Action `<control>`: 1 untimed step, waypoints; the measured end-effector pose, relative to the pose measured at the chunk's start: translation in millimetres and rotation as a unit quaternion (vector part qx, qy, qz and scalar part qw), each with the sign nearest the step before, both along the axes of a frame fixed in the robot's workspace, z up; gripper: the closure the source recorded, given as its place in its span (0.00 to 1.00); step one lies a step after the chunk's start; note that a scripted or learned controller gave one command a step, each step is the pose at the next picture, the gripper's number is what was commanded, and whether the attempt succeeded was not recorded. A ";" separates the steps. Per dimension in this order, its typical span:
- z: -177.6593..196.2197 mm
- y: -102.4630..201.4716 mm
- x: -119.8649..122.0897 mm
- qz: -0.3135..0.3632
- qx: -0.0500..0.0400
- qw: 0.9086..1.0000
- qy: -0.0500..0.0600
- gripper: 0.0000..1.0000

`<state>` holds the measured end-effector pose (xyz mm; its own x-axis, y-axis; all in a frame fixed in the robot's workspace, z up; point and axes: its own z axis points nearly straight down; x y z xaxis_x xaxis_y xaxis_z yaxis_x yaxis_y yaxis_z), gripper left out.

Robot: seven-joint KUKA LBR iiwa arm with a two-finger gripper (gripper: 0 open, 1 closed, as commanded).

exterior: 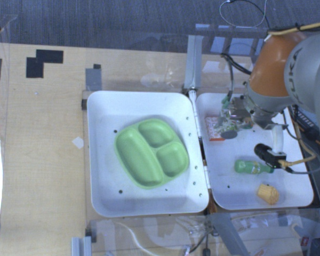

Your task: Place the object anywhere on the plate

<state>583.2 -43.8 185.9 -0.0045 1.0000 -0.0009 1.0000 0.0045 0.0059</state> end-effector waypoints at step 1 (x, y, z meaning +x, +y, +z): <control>56.9 58.0 9.9 0.053 0.000 0.999 -0.001 1.00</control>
